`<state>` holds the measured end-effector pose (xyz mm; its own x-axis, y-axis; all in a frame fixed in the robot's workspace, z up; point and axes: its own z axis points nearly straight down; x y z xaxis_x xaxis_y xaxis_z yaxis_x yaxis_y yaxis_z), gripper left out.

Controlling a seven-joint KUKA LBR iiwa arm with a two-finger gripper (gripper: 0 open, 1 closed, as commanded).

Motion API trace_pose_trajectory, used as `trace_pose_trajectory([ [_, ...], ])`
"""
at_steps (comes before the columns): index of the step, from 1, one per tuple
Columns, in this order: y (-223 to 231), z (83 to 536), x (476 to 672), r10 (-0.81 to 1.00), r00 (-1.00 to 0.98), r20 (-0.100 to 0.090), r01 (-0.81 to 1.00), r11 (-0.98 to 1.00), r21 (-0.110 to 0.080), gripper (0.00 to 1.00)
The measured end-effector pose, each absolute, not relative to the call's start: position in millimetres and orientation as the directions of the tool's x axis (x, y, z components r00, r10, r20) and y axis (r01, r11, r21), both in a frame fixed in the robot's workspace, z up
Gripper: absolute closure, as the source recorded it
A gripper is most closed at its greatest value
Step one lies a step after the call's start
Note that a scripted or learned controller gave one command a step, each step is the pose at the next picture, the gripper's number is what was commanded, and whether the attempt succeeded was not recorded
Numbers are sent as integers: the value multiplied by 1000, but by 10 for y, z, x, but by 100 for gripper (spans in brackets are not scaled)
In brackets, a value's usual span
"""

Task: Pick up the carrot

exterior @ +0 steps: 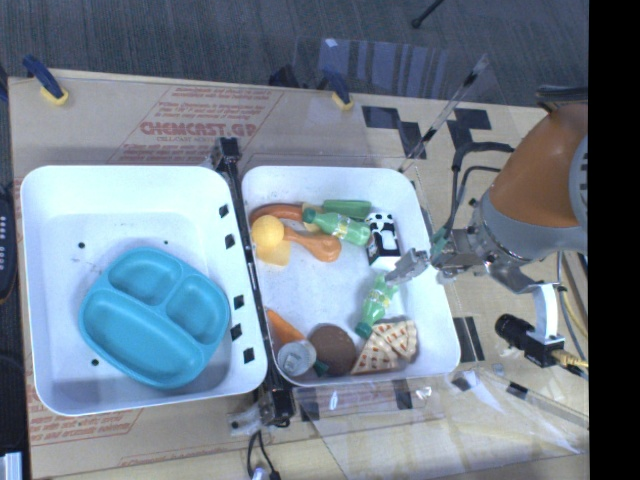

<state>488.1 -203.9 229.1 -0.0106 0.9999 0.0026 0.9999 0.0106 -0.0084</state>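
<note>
The gripper hung over the right bin's right edge, and I cannot tell its state. The carrot lay against the left wall; the board read "CHEMCAST GP"

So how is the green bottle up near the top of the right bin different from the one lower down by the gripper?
The upper green bottle lies roughly crosswise in the right bin, touching an orange toy; the lower green bottle runs steeply toward the bin's near side. The upper one sits clear of the gripper; the lower one lies just beneath it. Both are green, translucent and lying down.
</note>
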Motion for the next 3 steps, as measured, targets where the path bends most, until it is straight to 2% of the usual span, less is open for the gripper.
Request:
trace_pose_trajectory([
  [1,-1593,1791,5984,966,-257,2,966,258,-7,0],
  [2,-1297,903,6562,1000,1,-1,1000,-1,-7,0],
  [3,-1301,1049,6585,1000,-10,-5,1000,10,-3,100],
])
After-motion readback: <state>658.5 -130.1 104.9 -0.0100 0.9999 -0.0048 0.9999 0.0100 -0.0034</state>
